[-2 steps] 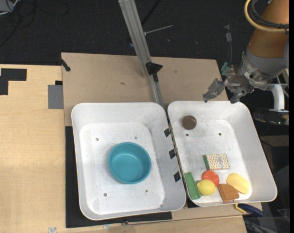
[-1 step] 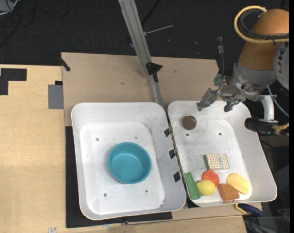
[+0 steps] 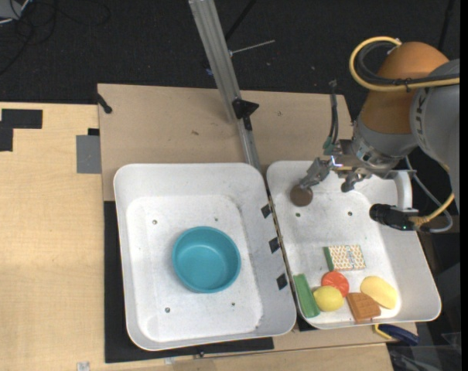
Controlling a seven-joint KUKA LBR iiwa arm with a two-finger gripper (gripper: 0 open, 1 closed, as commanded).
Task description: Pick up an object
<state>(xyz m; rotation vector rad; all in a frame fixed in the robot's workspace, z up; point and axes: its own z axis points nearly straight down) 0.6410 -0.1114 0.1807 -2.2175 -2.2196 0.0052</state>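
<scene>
My end effector (image 3: 336, 174) hangs over the right bin's (image 3: 427, 280) far end, fingers spread apart, holding nothing. A small brown round object (image 3: 301, 195) sits beside the left fingertip. It looks light, rigid, likely to roll; I would straddle its widest part from above.

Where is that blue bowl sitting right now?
The blue bowl sits alone in the left bin, a little below its middle, well away from the toy foods clustered in the right bin.
</scene>
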